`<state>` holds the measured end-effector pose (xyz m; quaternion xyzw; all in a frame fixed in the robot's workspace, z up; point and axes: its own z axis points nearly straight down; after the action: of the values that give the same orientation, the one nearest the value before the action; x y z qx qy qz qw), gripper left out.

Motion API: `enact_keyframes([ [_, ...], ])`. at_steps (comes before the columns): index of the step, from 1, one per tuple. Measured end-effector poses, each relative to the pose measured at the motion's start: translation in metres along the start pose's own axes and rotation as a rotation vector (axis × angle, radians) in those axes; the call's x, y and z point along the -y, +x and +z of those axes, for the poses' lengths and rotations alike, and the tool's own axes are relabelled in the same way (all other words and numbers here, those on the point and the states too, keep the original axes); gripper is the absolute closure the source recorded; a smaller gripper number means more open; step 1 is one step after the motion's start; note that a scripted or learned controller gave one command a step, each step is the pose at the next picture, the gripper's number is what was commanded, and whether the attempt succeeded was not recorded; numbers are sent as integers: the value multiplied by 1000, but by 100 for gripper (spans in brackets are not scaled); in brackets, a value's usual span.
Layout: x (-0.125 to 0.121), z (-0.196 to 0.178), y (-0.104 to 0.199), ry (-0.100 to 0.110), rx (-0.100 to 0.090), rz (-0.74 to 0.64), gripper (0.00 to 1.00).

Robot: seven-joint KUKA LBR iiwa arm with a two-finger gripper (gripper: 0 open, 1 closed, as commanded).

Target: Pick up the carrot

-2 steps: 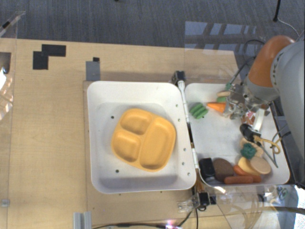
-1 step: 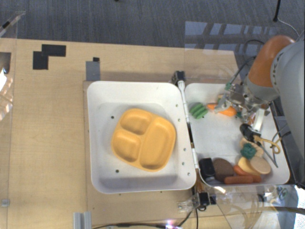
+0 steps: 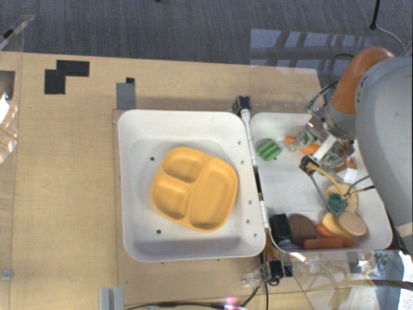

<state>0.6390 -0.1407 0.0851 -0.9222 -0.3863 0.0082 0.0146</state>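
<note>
The carrot (image 3: 310,148) shows as a small orange piece near the back of the right bin (image 3: 284,186), mostly covered by the arm's wrist. My gripper (image 3: 317,152) hangs right over it, low in the bin, under the grey arm with its orange band (image 3: 359,76). Wrist and cables hide where the gripper meets the carrot. A further sliver of orange (image 3: 292,140) peeks out just to the left.
A green ridged item (image 3: 269,150) lies left of the gripper. Along the right bin's front edge sit a black block (image 3: 280,225), a brown lump (image 3: 301,227), a red sausage (image 3: 322,243) and a tan disc (image 3: 352,225). The left bin (image 3: 135,237) holds a yellow divided plate (image 3: 195,188).
</note>
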Motion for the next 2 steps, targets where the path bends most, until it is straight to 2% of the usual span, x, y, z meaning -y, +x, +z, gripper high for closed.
enact_keyframes([
  [1, -1, -14, 4, -12, -7, -14, 100],
  [2, 0, -13, 4, -9, -5, -16, 0],
])
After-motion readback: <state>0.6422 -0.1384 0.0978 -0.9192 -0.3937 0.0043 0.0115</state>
